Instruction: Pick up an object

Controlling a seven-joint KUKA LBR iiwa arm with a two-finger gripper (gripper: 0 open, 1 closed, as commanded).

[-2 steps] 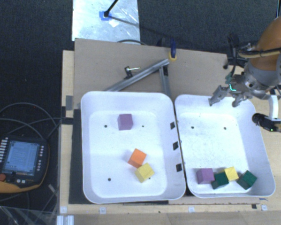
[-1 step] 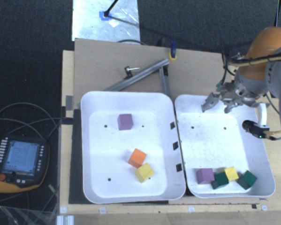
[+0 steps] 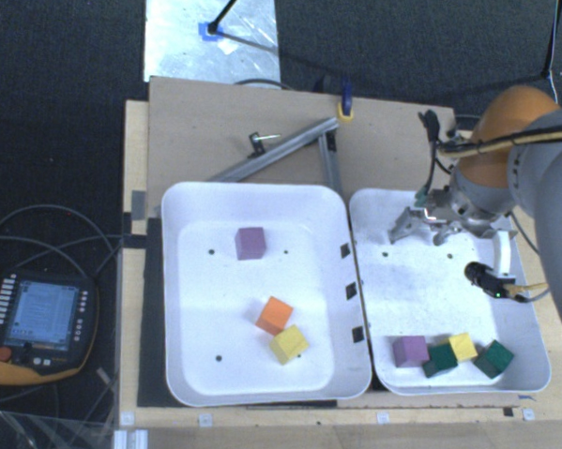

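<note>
Hovering over right bin (image 3: 527, 373) upper part: pincer (image 3: 422, 228), fingers spread, nothing held; cubes (image 3: 448, 352) clustered near lower rim, unreached.

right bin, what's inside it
Four blocks sit along the right bin's near edge: a purple block, two green blocks and a yellow block. The gripper and arm cover part of the far floor.

White bins (image 3: 175, 354) carry purple (image 3: 250, 243), orange (image 3: 274, 314), yellow (image 3: 289, 344) and dark green (image 3: 493, 358) blocks; the tabletop (image 3: 221, 122) is tan.
</note>
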